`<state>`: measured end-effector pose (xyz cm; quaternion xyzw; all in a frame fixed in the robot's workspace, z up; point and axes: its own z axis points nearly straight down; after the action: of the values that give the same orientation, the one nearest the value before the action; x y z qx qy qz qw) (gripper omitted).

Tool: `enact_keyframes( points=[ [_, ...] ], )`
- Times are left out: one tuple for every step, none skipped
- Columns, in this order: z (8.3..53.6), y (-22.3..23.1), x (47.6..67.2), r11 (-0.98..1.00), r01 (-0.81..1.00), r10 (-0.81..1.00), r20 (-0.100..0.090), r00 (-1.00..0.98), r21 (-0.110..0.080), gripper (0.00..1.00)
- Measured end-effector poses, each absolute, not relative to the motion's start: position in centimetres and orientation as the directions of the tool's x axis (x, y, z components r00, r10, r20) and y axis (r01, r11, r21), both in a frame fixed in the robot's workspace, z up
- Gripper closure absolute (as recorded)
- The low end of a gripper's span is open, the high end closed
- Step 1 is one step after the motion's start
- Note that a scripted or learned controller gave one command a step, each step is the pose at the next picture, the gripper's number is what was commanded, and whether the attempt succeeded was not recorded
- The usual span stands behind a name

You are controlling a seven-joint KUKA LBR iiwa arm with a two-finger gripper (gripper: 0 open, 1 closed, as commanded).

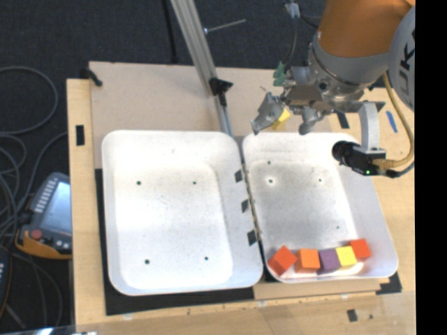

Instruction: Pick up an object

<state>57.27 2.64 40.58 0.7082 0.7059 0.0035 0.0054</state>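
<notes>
- The grey two-finger gripper [288, 121] hangs above the far edge of the right shallow white plastic bin [363, 194], and a small yellow block [281, 116] sits between its fingers.
- Above the gripper the grey arm with the wide orange band [363, 12] comes in from the right.
- Along the near wall of the right bin five small blocks lie in a row, each touching the next: orange-red cube [283, 259], orange cube [308, 258], purple cube [328, 259], yellow cube [346, 257], second orange-red cube [360, 249].
- The left shallow white plastic bin [171, 208] lies just beside the right one.
- A slanted grey metal pole [199, 47] stands at the far side between the bins.

Dark carpet floor [42, 33], tan bench [154, 96]
</notes>
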Motion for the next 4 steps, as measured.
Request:
enact_keyframes(
  points=[
    [48.7,7.9,64.6,0.006,1.000,1.000,0.000,-0.006,0.013,0.00],
    [38.6,4.5,57.2,-0.004,1.000,1.000,-0.003,0.004,-0.009,0.00],
    [19.2,6.9,51.3,-0.001,1.000,1.000,-0.001,0.001,-0.008,0.00],
    [20.7,6.8,51.6,-0.011,1.000,1.000,0.001,0.011,0.003,1.00]
  ],
)
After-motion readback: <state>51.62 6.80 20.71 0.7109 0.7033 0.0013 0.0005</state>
